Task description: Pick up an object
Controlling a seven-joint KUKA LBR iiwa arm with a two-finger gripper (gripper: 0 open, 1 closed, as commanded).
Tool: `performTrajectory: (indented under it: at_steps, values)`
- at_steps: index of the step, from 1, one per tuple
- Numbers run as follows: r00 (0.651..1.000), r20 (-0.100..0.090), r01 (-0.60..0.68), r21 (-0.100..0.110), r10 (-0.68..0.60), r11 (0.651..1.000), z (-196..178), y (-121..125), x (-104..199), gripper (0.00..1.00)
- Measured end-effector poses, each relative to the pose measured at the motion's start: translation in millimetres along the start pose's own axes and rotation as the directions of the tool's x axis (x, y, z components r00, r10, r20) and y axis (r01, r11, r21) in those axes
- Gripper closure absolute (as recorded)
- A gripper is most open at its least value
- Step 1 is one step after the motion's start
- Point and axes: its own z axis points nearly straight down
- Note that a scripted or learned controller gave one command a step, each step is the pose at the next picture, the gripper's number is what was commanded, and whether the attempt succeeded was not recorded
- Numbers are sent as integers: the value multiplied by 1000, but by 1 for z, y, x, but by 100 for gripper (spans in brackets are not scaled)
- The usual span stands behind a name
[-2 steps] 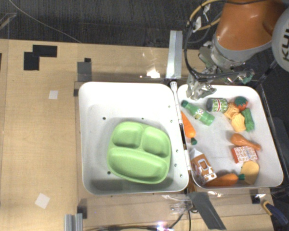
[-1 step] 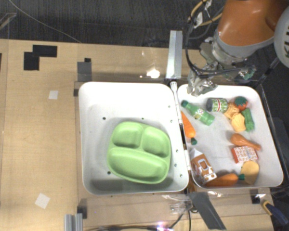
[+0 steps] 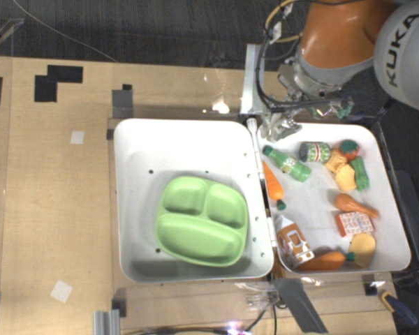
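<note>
From above, the grey and orange arm (image 3: 342, 33) is reaching in from the right, its gripper (image 3: 283, 125) hanging over the top left corner of the right bin (image 3: 394, 236). Whether its fingers are spread or closed cannot be told, and nothing is showing between them. Just below it, a green bottle (image 3: 288, 163) is lying tilted among toy foods. A green divided plate (image 3: 201, 220) is sitting in the left bin (image 3: 136, 187).

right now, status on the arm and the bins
Tool over right bin's far left corner, nothing seen held. Green bottle nearest, carrot beside it. Green tray in left bin.
</note>
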Motion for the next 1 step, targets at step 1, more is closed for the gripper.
performTrajectory:
  at_steps: [1]
  values:
    - [1000, 13, 0, 6, 0, 1000, -15, -1, -3, 100]
